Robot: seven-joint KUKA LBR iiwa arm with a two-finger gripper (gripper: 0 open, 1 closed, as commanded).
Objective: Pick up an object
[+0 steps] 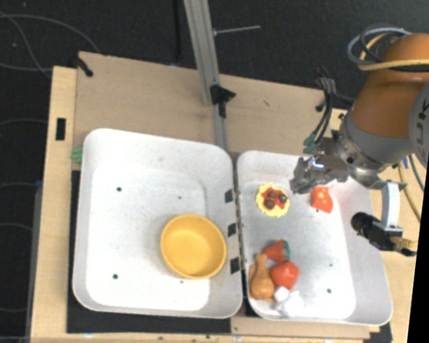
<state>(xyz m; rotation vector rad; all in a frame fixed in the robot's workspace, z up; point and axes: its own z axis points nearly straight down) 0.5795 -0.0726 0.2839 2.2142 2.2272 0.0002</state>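
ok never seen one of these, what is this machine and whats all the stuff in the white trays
It is a robot arm, orange and grey, reaching in from the right. One fixed camera looks down on the bench at a slant. Its gripper hangs over the right bin, near a small yellow tart and a small red object. A heap of toy foods lies by that bin's near edge. The left bin holds a yellow bowl. I can't see anything between the fingers.

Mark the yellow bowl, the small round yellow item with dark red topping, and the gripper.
yellow bowl (193,246), camera view, on its inner floor.
small round yellow item (272,200), camera view, on its topped centre.
gripper (303,184), camera view, at its tip.
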